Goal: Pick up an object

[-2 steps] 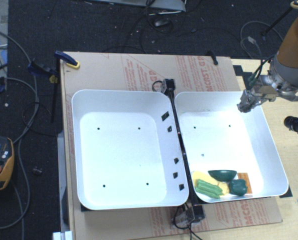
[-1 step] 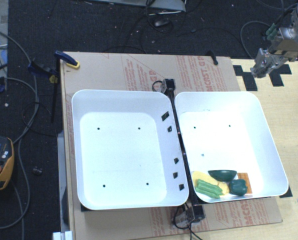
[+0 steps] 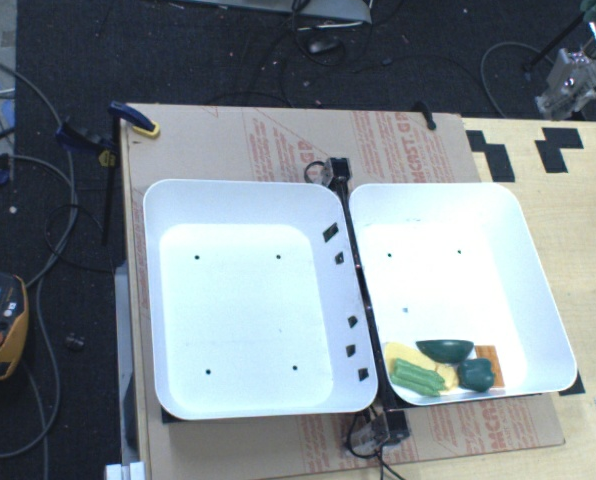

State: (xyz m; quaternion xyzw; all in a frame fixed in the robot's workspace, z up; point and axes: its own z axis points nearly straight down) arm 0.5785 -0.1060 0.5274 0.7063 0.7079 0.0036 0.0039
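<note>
You are at the very start of the pick: nothing is lifted, and the objects sit huddled in the near corner of the right bin [image 3: 538,268]. There you see a dark green bowl-like piece [image 3: 445,349], a ridged green piece [image 3: 416,376], a teal lump [image 3: 476,374], a pale yellow piece [image 3: 406,354] and an orange block [image 3: 489,354], all touching or just beside one another. The gripper [image 3: 570,80] hangs at the upper right, well apart from them; you cannot tell its state. Next you must bring it over the cluster and choose one piece, minding the bin wall. The left bin [image 3: 168,298] lies alongside.
</note>
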